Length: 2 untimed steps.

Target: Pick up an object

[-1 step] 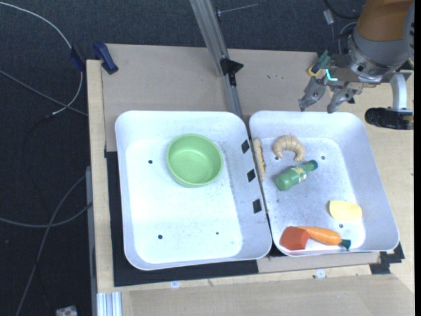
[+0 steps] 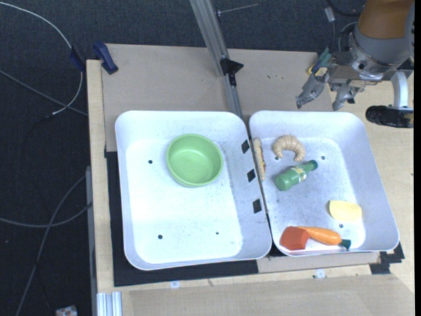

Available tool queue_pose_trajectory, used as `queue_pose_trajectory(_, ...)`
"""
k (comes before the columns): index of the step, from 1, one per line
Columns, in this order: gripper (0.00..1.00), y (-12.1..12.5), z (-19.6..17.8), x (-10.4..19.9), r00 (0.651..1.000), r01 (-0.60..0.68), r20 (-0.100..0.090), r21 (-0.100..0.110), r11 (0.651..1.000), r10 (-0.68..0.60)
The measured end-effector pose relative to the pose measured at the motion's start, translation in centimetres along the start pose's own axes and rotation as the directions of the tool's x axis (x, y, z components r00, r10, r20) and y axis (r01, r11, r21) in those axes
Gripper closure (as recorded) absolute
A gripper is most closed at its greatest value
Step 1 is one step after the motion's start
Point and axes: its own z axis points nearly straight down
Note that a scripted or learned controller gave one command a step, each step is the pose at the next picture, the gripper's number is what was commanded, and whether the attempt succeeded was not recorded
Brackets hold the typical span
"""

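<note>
The hand [image 2: 326, 96] is seen spread, with nothing between its fingers, poised above the desk [image 2: 164, 78] just beyond the far rim of the right bin [image 2: 375, 176], which is taken as the landmark here. Inside that bin, a croissant [image 2: 289, 146] is found nearest the far rim, a green bottle [image 2: 295, 175] just below it, a yellow piece [image 2: 345, 210] toward the right wall, and a carrot [image 2: 322, 235] beside a red block [image 2: 294, 238] along the near wall. Nothing is yet picked. A descent from here could be landed on the rim; the bottle, lying tilted, may be rolled away, and the carrot could be pinched together with the block.
</note>
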Motion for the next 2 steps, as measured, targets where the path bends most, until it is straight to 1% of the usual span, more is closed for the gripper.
queue_pose_trajectory(1, 0.00, -0.2, 4.8, 1.0, 1.000, 0.001, 0.000, 0.005, 1.000, -0.001)
queue_pose_trajectory(2, 0.00, 0.0, 11.2, 0.9, 1.000, -0.001, 0.001, 0.008, 1.000, 0.001)
